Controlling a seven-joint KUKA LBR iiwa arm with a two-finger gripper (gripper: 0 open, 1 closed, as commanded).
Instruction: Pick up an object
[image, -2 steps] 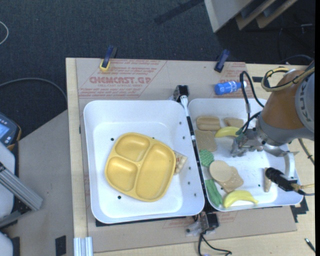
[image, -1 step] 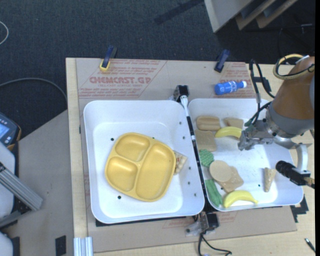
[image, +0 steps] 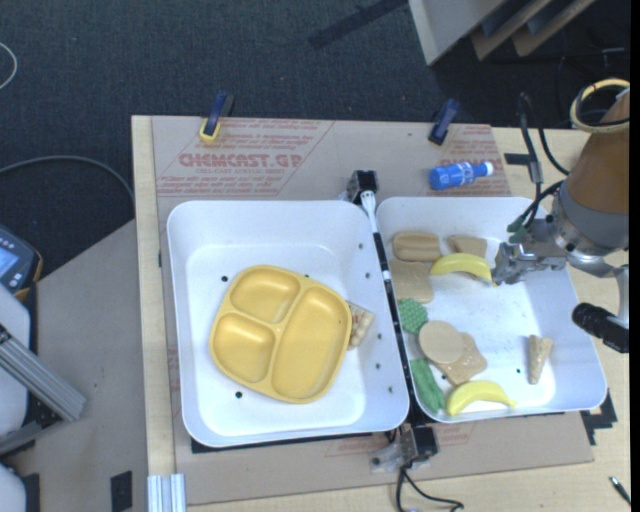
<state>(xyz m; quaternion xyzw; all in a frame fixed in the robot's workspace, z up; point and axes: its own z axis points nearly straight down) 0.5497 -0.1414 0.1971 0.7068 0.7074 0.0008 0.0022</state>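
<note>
Camera view shows me the gripper (image: 506, 268) low in the right bin (image: 585, 345), just beside a yellow banana (image: 461, 266); I cannot tell its state, and nothing looks lifted yet.

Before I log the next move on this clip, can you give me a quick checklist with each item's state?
1. Gripper is over the right bin, near the upper banana: ok.
2. Something seen between the fingers: cannot tell, too small and dark to read.
3. A target lies close by: ok, the upper banana sits just left of the gripper.
4. Target stands free of its neighbours: not ok, the banana touches the tan pieces around it.
5. Other pickable things in the same bin: ok, a second banana lies at the front edge and a cone lies alone.
6. Left bin contents stay out of the way: ok, the yellow plate sits there.
</note>
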